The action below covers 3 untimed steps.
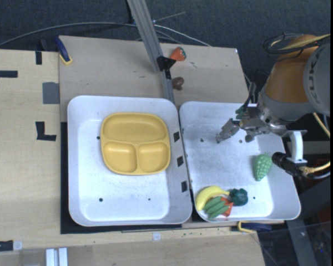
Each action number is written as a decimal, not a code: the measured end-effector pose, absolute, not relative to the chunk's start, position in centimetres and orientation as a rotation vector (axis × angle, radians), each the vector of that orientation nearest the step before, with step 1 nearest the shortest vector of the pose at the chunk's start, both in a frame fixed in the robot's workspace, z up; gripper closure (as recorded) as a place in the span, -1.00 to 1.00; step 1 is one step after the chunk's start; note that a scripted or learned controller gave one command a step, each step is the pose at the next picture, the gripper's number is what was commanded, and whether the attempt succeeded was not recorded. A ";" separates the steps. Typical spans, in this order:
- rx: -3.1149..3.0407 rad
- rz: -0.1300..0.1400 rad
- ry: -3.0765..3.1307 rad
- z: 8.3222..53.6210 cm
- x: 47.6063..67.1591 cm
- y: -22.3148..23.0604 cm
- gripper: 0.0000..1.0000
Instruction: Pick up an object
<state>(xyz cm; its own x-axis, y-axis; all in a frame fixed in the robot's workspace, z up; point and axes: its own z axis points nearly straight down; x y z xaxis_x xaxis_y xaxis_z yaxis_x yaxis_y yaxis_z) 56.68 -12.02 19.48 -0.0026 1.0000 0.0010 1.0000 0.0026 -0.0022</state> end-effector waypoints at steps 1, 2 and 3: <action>-2.217 0.001 -2.223 19.5 56.7 -12.0 -1.00; -2.217 0.008 -2.220 14.2 57.1 -12.8 -1.00; -2.219 0.004 -2.223 8.9 57.1 -12.7 -1.00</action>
